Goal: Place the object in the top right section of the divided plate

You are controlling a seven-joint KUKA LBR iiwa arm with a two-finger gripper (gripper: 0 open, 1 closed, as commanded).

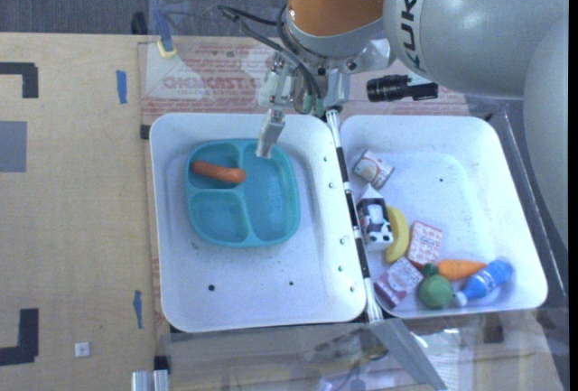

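A blue divided plate (246,204) lies in the left bin (262,294). An orange sausage-shaped toy (218,172) rests in the plate's upper left section. My gripper (269,134) hangs over the plate's upper right part, one grey finger (269,132) pointing down at the plate's top edge. Nothing shows between its fingers. The arm's orange band and grey wrist fill the top of the camera view above it.
The right bin (470,145) holds a small can (372,170), a cow toy (373,219), a banana (397,236), a pink packet (424,243), a carrot (461,268), a green ball (436,290) and a blue bottle (486,281). A ridge (348,200) divides the bins.
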